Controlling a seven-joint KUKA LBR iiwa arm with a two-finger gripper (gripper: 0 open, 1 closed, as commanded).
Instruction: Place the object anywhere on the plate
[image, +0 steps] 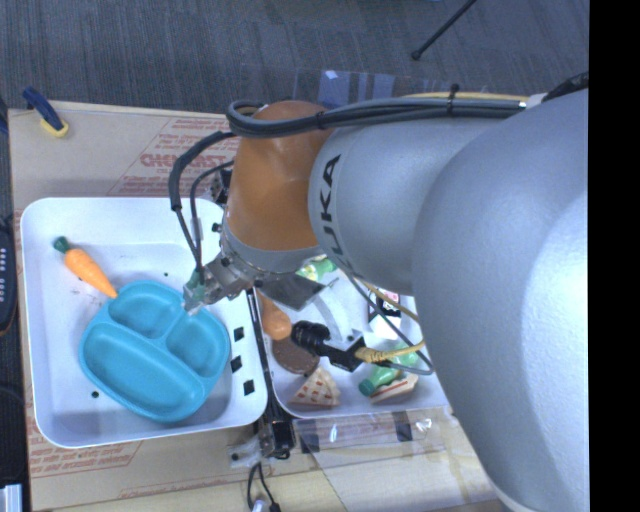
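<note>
1. You see the hand (197, 293) at frame centre-left, over the upper right rim of the blue three-compartment plastic plate (150, 350) in the left white bin (40, 330).
2. You cannot tell its grip state.
3. The orange toy carrot (88, 268) lies in that bin, just above the plate's upper left.

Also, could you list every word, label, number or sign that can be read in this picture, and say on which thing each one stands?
"UKA", the visible end of the brand name, in dark letters on the grey arm, below the orange band.
Red printing on the brown cardboard sheet behind the left bin: too blurred to read.
Nothing readable on the blue divided plate, the toy carrot or the toy pizza slice.
</note>
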